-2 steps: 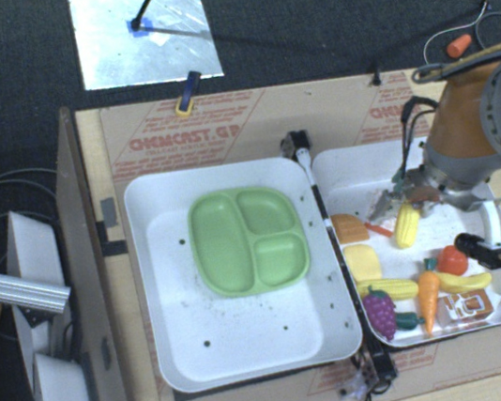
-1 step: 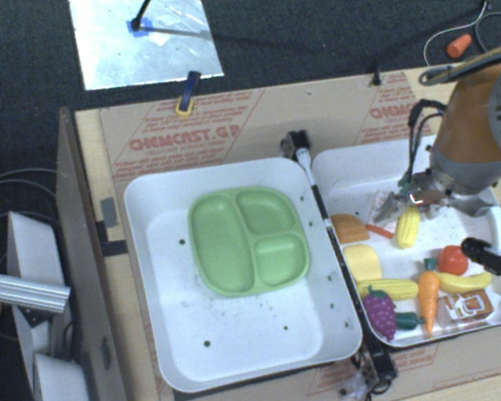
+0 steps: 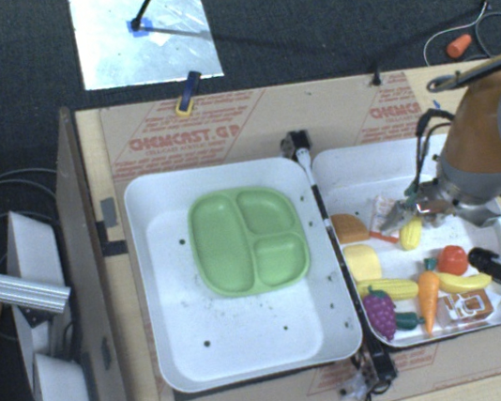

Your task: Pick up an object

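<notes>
My gripper (image 3: 393, 212) reaches in from the right and sits low over the middle of the right bin (image 3: 368, 165). Just below it lies a small yellow lemon (image 3: 411, 234), and a brown bread piece (image 3: 350, 224) lies to its left. Nearer the front are a red tomato (image 3: 451, 258), a carrot (image 3: 428, 296), a banana (image 3: 464, 281), a corn cob (image 3: 389, 289), purple grapes (image 3: 379, 311), a yellow block (image 3: 364, 263) and a small printed carton (image 3: 468, 306). Nothing is visibly held.
The left bin (image 3: 180, 349) holds a green divided plate (image 3: 246, 241). A raised divider (image 3: 327, 230) runs between the two bins. The arm's grey and orange body (image 3: 492, 135) hangs over the right bin's right side.
</notes>
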Motion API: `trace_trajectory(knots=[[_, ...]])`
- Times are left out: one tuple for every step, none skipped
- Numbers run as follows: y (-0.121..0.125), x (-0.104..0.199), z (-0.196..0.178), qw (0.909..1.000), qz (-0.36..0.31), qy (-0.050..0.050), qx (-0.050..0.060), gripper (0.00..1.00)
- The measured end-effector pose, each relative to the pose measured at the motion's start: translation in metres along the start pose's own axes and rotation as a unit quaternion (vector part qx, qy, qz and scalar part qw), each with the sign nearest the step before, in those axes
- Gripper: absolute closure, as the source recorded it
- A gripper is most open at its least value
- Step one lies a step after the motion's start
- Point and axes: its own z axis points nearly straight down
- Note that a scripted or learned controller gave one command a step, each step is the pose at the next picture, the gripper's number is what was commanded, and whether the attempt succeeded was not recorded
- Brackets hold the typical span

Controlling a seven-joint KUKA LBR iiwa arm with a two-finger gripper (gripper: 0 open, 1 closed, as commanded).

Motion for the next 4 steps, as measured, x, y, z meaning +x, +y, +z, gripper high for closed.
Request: trace_trajectory(knots=[[-0.036, -0.004, 0.006, 0.9999, 0.0, 0.001, 0.01, 0.0], [0.015, -0.033, 0.006, 1.0, -0.002, 0.0, 0.007, 0.0], [-0.049, -0.058, 0.007, 0.9999, 0.002, 0.001, 0.012, 0.0], [-0.044, -0.056, -0.005, 1.0, -0.001, 0.0, 0.008, 1.0]])
